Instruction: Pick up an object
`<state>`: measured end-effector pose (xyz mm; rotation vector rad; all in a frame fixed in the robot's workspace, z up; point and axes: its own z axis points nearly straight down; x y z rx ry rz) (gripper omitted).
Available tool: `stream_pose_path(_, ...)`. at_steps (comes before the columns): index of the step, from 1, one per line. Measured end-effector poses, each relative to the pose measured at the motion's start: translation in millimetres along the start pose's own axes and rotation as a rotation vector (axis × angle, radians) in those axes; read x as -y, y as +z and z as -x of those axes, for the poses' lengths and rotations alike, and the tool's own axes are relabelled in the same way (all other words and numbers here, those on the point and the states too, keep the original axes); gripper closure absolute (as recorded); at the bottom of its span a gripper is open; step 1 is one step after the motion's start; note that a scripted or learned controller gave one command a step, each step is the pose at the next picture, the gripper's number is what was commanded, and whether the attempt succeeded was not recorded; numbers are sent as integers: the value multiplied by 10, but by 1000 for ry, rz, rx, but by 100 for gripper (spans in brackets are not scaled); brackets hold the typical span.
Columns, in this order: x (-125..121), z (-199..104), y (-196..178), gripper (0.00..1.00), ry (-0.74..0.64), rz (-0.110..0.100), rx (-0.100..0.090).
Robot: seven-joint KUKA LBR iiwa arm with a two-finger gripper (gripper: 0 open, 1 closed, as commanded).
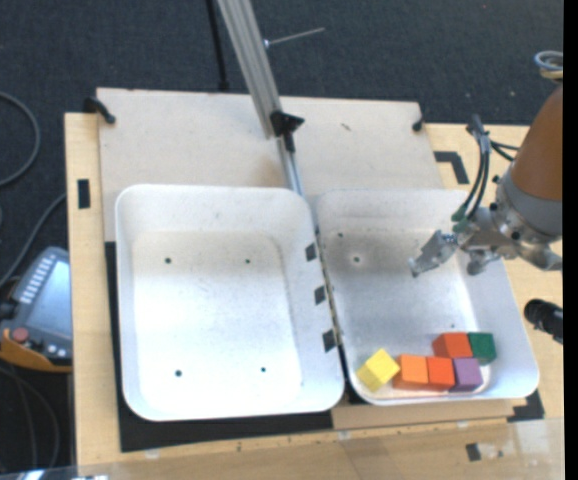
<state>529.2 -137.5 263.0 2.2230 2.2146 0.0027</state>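
The left bin [219,298] lies bare, the blocks [431,363] huddle tight in the right bin's [369,218] near corner, and my fingers [431,255], whose spread I cannot tell, hover well apart, so a descent risks jamming between neighbours.

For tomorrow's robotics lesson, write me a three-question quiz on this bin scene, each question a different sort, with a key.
1. True or false: the blocks sit in the left bin.
2. Which block lies furthest left? A) yellow block B) green block C) purple block
3. Fill in: the gripper hangs over the ___ bin.

Key: 1 false, they lie in the right bin's near corner. 2 A. 3 right.
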Motion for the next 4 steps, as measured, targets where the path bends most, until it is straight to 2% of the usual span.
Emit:
stream_pose_path(1,107,497,1398,0,-1,-10,-1)
stream_pose_path(2,392,461,456,0,-2,5,2)
stream_pose_path(3,409,434,1407,0,-2,8,10)
stream_pose_path(4,285,84,1654,0,-7,2,2)
